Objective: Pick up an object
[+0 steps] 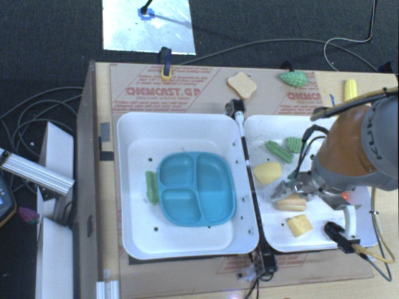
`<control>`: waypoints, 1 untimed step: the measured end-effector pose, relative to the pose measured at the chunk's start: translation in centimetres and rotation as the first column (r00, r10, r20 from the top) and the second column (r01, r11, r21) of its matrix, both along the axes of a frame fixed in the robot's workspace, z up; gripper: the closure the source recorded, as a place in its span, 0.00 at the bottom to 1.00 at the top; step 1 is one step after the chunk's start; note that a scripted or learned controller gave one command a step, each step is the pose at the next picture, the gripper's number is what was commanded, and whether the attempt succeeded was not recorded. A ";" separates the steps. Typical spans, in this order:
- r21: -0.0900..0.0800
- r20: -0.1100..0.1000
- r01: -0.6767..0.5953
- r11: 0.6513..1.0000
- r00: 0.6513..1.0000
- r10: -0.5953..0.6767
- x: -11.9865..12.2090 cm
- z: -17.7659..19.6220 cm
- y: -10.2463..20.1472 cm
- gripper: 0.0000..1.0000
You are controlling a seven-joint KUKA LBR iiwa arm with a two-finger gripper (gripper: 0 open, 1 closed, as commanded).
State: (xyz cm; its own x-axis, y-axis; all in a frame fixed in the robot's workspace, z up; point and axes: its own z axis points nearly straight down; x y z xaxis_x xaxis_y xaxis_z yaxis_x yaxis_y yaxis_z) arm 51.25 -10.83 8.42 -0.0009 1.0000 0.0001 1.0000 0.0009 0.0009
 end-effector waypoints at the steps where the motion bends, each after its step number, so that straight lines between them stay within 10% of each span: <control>1: 0.000 0.001 -0.001 1.000 1.000 0.001 0.1 1.0 0.0 1.00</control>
